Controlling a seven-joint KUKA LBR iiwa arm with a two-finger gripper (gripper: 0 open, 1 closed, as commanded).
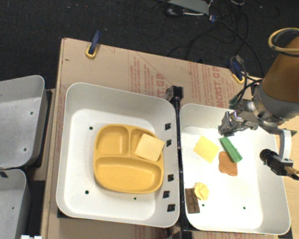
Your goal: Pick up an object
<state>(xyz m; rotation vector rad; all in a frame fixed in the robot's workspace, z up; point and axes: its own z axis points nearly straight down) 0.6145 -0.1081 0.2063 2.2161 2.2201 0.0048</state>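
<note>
While the gripper (229,125) hovers over the right white bin (270,210), near the green plastic block (230,149), its grasp cannot be told.

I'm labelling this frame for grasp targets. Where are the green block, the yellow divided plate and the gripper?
green block (230,149): camera view, middle of its top face.
yellow divided plate (123,174): camera view, floor of its large front compartment.
gripper (229,126): camera view, at its fingertips, above the right bin.

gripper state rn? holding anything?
Gripper: cannot be told from this view. It sits over the right bin, just above the green block; nothing visibly held.
</note>
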